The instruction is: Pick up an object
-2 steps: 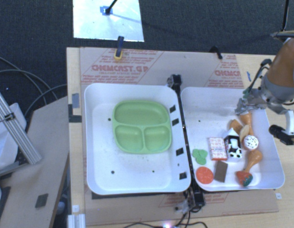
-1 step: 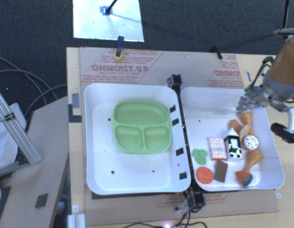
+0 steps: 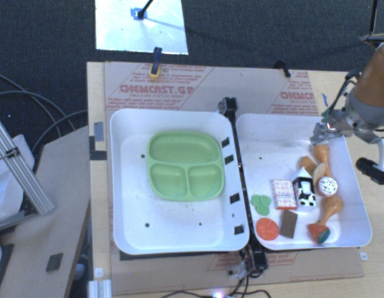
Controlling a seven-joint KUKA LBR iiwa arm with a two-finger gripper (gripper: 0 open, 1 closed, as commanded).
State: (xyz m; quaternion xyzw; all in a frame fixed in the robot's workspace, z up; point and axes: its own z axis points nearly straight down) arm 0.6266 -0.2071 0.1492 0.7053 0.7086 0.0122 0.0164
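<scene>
The arm (image 3: 373, 85) is fat and round, with an orange band on top and light grey below it. Its hand (image 3: 322, 133) is small, grey and shiny like metal. A thin blue wire runs beside the hand. A black round part sticks out below the grey.

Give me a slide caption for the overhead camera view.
Gripper poised over toy food in the right bin; green tray in the left bin.
</scene>
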